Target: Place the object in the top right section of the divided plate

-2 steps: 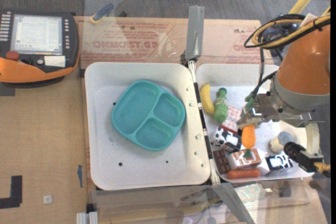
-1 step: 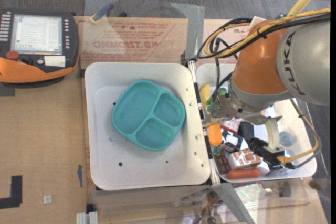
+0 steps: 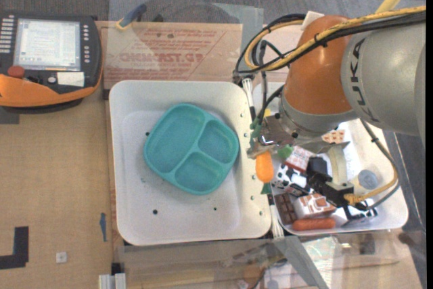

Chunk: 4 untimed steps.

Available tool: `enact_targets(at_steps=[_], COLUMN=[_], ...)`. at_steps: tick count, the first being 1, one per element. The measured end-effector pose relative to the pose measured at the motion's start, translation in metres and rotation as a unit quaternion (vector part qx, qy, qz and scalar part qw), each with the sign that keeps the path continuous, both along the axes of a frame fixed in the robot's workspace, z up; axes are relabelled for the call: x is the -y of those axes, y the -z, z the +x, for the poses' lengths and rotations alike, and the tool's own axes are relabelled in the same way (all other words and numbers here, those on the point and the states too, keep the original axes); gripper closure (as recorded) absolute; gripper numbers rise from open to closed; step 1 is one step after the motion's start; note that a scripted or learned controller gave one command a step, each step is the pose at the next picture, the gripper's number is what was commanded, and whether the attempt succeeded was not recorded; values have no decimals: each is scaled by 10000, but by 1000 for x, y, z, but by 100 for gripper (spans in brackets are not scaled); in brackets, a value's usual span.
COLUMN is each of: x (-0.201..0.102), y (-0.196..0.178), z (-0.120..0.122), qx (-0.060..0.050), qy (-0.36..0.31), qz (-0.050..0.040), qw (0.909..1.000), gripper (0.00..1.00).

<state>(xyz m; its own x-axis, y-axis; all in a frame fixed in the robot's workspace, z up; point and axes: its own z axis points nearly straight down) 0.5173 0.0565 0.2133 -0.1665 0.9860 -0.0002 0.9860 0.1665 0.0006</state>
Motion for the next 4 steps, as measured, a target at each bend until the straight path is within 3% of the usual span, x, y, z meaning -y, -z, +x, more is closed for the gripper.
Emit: enact_targets(at_steps=[1, 2, 3, 4], x=[0, 0, -4, 3], y=[0, -10, -10, -80], z=[0, 1, 26, 9], qx=[0, 15, 3, 17], qy=[1, -1, -116, -2159], qz=[0, 3, -1, -4], qw=[10000, 10000, 9999, 9764], gripper=[0, 100, 100, 100])
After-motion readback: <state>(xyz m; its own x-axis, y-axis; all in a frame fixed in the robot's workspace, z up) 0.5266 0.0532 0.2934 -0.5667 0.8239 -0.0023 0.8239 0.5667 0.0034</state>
